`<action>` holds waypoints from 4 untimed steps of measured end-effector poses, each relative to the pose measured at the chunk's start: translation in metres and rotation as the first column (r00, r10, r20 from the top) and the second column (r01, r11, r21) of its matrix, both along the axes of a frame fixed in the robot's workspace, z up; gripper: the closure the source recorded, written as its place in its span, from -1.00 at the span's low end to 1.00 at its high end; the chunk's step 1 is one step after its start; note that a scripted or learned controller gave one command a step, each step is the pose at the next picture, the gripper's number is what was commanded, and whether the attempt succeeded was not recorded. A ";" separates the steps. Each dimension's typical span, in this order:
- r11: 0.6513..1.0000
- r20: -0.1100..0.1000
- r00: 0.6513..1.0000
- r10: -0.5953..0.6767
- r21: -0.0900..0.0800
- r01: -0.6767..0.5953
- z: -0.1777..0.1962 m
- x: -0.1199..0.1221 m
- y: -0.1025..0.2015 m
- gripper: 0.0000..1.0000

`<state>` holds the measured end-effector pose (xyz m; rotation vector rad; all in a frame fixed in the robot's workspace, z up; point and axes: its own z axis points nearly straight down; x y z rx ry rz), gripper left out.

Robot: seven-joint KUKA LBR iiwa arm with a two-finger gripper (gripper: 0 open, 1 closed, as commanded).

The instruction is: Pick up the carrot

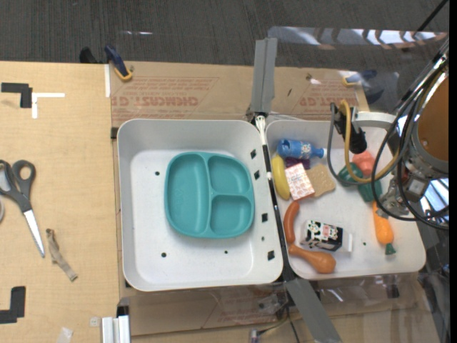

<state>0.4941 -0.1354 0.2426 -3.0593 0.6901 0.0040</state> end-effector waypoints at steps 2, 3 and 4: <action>0.970 0.003 0.970 0.241 0.001 -0.241 0.095 0.032 -0.001 1.00; 0.982 -0.003 0.982 0.186 0.000 -0.186 -0.066 -0.001 0.018 1.00; 0.970 0.004 0.970 0.242 0.000 -0.242 0.065 0.022 -0.050 1.00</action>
